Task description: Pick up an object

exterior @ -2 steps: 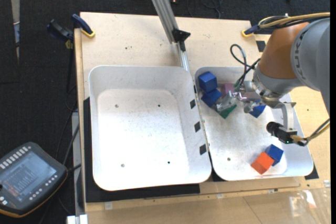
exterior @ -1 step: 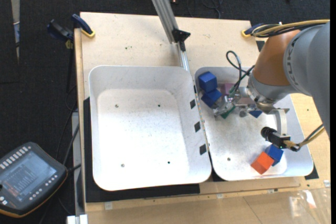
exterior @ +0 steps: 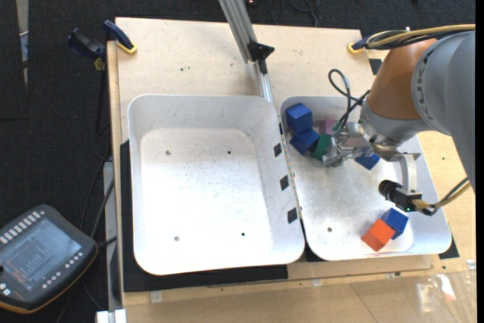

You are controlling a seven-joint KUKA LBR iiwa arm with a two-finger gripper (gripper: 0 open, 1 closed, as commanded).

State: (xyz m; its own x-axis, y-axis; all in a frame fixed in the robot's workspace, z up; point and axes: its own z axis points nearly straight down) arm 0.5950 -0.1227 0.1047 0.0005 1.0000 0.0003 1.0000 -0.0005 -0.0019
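My gripper (exterior: 338, 153) is down in the back part of the right bin (exterior: 340, 227), among a cluster of blocks. Two blue blocks (exterior: 299, 118) sit stacked at the bin's back left corner, the lower one (exterior: 304, 141) touching a green block (exterior: 323, 147) right beside the gripper. A pale purple piece (exterior: 328, 125) lies behind the green block. Another blue block (exterior: 367, 160) peeks out to the gripper's right, under the wrist. At the bin's front right, an orange block (exterior: 377, 235) touches a blue block (exterior: 395, 222).
The left bin (exterior: 144, 163) stands beside the right one. A slanted metal pole (exterior: 234, 7) runs down to the bins' shared back edge. The arm's grey and orange wrist (exterior: 408, 91) overhangs the right bin's back right. A black cable fitting (exterior: 399, 195) hangs near the front blocks.
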